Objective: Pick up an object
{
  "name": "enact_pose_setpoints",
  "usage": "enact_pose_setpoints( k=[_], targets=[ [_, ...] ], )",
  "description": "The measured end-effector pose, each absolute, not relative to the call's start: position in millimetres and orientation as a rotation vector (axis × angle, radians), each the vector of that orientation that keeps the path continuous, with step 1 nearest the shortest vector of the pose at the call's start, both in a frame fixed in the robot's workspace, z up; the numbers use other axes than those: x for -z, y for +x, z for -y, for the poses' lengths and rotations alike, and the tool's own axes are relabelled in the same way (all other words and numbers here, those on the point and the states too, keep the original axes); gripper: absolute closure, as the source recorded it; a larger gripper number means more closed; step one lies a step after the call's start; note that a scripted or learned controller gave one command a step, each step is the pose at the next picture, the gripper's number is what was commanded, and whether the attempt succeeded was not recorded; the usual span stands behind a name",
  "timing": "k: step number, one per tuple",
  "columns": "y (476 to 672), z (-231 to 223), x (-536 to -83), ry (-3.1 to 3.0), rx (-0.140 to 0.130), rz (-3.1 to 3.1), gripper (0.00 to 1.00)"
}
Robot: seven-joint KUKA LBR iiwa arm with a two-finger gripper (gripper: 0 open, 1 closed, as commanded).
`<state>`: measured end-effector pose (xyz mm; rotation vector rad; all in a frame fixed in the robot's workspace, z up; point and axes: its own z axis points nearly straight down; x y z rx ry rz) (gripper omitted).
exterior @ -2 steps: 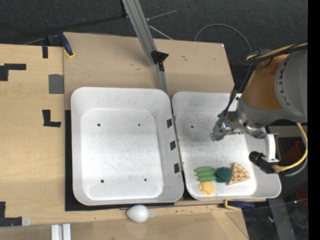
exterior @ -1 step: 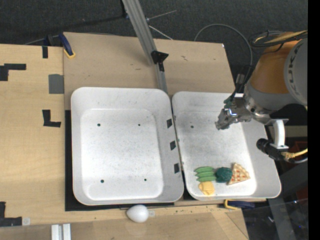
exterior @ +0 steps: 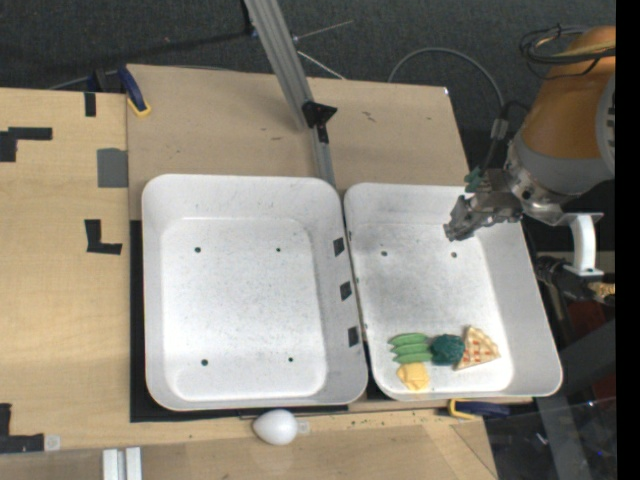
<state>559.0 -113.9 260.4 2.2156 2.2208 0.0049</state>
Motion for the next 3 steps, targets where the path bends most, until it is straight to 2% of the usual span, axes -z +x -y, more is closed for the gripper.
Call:
enact_pose_setpoints(
  k=[1, 2, 3],
  targets=[
    [545.9, 60, -244, 2.218, 0.002, -2.23, 1.0],
    [536.3, 5, -250, 2.216, 0.0, -2.232, 1.0],
    [533.6, -42, -237, 2.217, 0.003, -2.231, 1.0]
  ],
)
